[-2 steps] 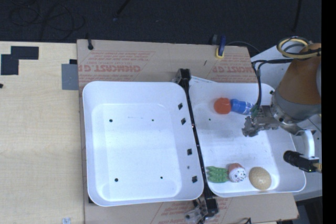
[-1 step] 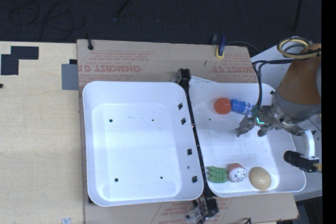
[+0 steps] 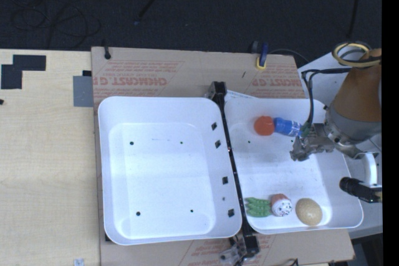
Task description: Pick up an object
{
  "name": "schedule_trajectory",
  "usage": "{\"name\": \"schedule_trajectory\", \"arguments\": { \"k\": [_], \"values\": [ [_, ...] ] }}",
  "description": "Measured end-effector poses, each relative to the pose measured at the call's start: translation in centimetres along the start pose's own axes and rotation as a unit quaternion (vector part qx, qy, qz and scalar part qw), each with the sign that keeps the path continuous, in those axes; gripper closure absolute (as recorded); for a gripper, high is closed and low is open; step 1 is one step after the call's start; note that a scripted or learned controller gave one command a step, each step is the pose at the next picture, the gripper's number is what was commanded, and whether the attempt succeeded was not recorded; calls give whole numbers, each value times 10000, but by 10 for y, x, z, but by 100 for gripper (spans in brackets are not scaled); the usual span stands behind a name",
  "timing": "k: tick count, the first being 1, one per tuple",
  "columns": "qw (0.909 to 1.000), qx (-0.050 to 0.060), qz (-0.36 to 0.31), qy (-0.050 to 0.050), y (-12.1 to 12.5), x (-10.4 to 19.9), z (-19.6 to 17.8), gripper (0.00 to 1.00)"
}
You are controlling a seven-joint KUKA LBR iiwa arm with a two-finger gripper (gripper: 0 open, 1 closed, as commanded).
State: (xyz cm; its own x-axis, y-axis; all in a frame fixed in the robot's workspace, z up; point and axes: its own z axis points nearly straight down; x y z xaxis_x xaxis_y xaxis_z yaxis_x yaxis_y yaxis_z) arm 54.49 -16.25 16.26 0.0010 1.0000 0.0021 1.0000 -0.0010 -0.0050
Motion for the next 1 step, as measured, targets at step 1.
{"name": "schedule_trajectory", "arguments": {
  "k": [1],
  "values": [
    [10000,1,10,0,0,0,0,0]
  ]
}}
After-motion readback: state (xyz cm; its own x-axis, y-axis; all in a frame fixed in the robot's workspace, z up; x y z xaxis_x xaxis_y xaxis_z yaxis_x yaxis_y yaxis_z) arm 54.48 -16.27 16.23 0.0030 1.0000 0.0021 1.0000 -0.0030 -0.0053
